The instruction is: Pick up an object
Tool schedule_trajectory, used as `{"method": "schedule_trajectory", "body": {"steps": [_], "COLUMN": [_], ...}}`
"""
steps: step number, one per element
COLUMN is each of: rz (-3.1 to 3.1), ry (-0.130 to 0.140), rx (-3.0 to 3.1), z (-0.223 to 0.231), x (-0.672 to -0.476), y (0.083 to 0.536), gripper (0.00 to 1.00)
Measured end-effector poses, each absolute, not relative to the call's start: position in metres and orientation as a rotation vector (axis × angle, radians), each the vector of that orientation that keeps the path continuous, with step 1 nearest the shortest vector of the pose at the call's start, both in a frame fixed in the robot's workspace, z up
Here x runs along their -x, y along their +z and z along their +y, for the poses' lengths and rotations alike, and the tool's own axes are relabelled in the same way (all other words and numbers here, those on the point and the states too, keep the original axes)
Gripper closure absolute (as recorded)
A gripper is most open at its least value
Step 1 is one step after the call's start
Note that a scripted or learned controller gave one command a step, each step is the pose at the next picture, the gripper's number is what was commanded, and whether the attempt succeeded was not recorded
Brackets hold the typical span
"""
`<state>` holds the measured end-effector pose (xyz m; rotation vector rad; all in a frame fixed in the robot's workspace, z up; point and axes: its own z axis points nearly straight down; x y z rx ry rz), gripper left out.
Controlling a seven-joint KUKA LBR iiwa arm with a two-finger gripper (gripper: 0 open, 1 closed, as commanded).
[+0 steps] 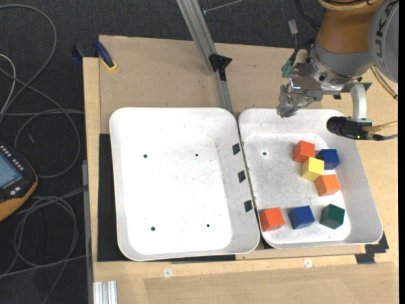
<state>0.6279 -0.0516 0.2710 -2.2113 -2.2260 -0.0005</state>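
From the fixed camera above the counter (183, 68), we see two shallow white bins side by side. The left bin (126, 125) shows bare white floor with a few dark dots. The right bin (367, 223) carries seven small blocks.

The arm (354, 18) comes in from the 2 o'clock corner, grey with its orange band showing at the top. Its claw (288, 108) hangs over the far rim of the right bin, toward 12 o'clock from the blocks and well apart from them. We cannot tell whether the claw is wide or narrow — the tip is small and dark against the rim — and we see no block between its fingers.

The blocks fall in two groups. Near the middle of the right bin sits a cluster: an orange block (304, 151) at its 11 o'clock, a blue block (328, 158) at 2 o'clock, a yellow block (312, 168) touching both, and a second orange block (328, 184) just beside the yellow one at 5 o'clock. Along the near wall, at 6 o'clock of the bin, stand a third orange block (272, 218), a second blue block (301, 216) and a dark green block (332, 215) — set apart from one another in a row.

A slanted metal rail (199, 33) crosses the counter beyond the bins, and loose cables (38, 189) lie on the dark floor at 9 o'clock.
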Motion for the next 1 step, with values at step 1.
{"method": "schedule_trajectory", "body": {"steps": [1], "rz": [-2.226], "ry": [0.000], "rx": [2.210], "z": [0.0083], "x": [-0.6190], "y": [0.2547], "gripper": [1.00]}}
